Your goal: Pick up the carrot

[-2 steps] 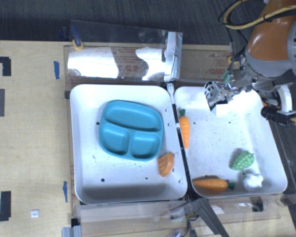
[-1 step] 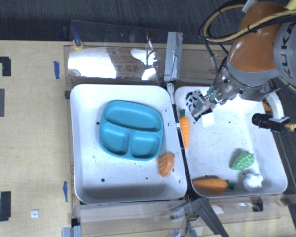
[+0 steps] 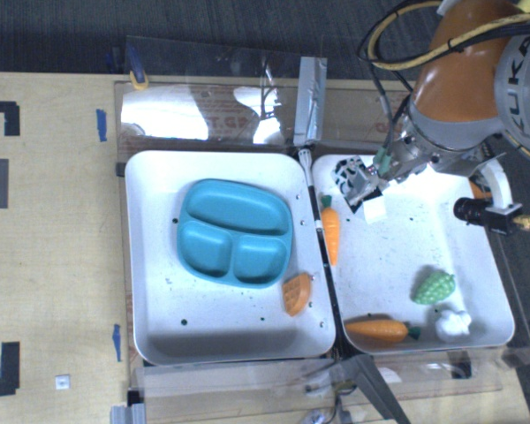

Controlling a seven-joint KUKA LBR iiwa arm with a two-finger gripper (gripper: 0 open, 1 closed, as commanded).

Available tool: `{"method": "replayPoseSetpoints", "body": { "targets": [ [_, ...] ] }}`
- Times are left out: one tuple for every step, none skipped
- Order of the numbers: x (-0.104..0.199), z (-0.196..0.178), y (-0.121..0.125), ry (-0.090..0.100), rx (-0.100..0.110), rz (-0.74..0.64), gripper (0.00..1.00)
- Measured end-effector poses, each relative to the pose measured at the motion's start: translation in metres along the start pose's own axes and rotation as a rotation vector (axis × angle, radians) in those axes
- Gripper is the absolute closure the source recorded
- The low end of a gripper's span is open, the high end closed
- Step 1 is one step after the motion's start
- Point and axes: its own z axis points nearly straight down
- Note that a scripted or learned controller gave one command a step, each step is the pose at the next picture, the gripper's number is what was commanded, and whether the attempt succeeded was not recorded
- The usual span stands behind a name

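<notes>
Right bin [image 3: 477, 237]: carrot [image 3: 331, 230] lies lengthwise tight against left wall, green top toward far end, just beside divider between bins. Tool [image 3: 360, 186] hangs just beyond carrot's top, near far-left corner; cannot tell whether it is apart or together. Open white floor across bin middle. Second carrot [image 3: 377, 329] along near wall; green knobbly item [image 3: 434, 287] and small white item [image 3: 453, 323] near right corner. Left bin [image 3: 150, 263]: blue divided tray [image 3: 234, 231] at centre, orange chunk [image 3: 296, 293] near right wall.
</notes>
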Motion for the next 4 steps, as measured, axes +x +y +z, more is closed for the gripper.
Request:
{"method": "replayPoseSetpoints", "body": {
  "targets": [
    [0.074, 0.0, 0.012, 0.003, 0.003, 0.058, 1.0],
    [0.07, -0.059, -0.045, -0.002, -0.003, 0.055, 1.0],
    [0.071, 0.006, -0.063, 0.003, 0.005, -0.19, 1.0],
    [0.016, 0.04, -0.115, 0.002, 0.004, -0.326, 1.0]
  ]
}}
